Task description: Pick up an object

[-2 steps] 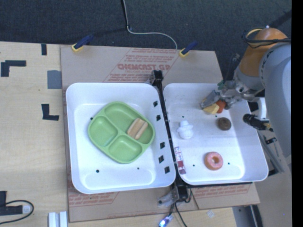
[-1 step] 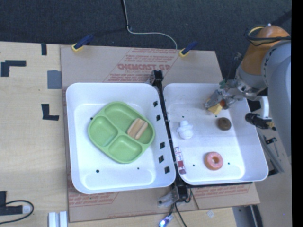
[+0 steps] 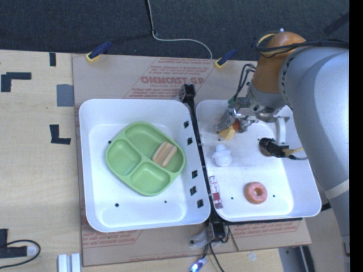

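Two white bins side by side on cardboard, with a tray and loose items.
The left bin [image 3: 96,208] holds a green divided tray [image 3: 133,152] lying at a slant, with a tan bread-like piece [image 3: 165,153] in its right compartment. In the right bin [image 3: 300,203], a small white object [image 3: 222,156] lies near the left wall and a pink doughnut [image 3: 256,192] nearer the front, apart from it. Two blue-and-yellow clamps [image 3: 99,50] grip the far edge of the cardboard [image 3: 164,78].

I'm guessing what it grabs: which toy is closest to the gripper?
The yellow one, right at the gripper; the white lump and pink doughnut lie farther.
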You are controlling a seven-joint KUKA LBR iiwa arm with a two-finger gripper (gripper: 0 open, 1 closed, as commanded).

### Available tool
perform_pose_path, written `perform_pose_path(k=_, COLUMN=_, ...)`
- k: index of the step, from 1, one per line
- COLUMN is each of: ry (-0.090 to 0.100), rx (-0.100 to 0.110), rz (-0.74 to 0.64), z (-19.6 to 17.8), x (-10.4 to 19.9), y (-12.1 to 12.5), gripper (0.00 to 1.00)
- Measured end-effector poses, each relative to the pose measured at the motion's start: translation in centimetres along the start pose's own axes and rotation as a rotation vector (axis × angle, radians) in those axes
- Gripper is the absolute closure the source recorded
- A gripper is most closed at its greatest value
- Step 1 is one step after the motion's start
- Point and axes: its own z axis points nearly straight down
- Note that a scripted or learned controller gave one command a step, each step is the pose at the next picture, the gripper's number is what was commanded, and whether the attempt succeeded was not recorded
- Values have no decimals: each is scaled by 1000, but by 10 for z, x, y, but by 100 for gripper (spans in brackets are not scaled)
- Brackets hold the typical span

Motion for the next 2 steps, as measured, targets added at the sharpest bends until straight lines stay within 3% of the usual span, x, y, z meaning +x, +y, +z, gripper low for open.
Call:
perform_pose_path(k=1, ry=5, rx=-17, rz=0, z=-105, x=53, y=-44, gripper=100)
perform_pose_path(k=2, ry=5, rx=-12, rz=-3, z=-117, x=130, y=-42, gripper=100)
